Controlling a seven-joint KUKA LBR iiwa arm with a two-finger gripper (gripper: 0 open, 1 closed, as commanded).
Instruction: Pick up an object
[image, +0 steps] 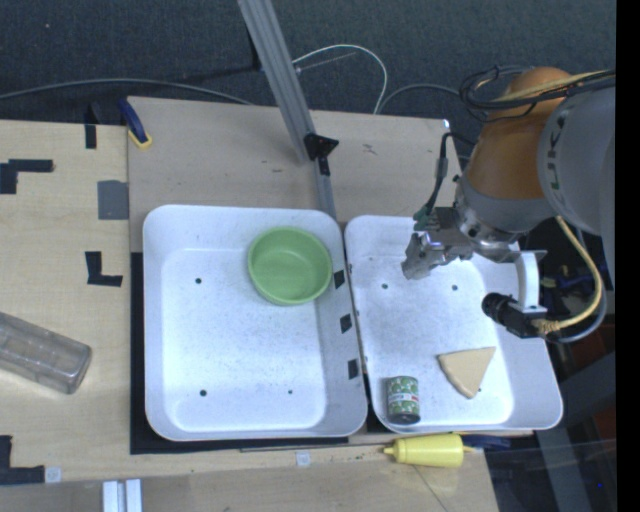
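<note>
- The gripper (418, 262) is hanging over the upper part of the right bin (530, 415), below the arm's grey wrist and orange band (510, 150), which are reaching in from the 3 o'clock side.
- Whether the gripper is spread or pressed together, I cannot tell; the tip is showing as one blurred grey mass with nothing visibly caught in it.
- A tan wedge (468, 370) is lying flat on the right bin's floor, at roughly 5 o'clock from the gripper and well apart from it, its point aiming toward 6 o'clock.
- A small green can (403, 398) is lying near the right bin's lower rim, at about 6 o'clock from the gripper and just beside the wedge, at the wedge's 8 o'clock.
- A green bowl (290, 264) is sitting upright in the left bin (165, 300), close to that bin's upper right corner, at 9 o'clock from the gripper across the two bins' touching rims.
- A yellow bottle (428, 450) is lying on its side on the bench, outside the bins, just beyond the right bin's lower rim at 6 o'clock from the can.
- A clear plastic container (40, 352) is lying on the bench, well apart from the left bin at its 9 o'clock.
</note>
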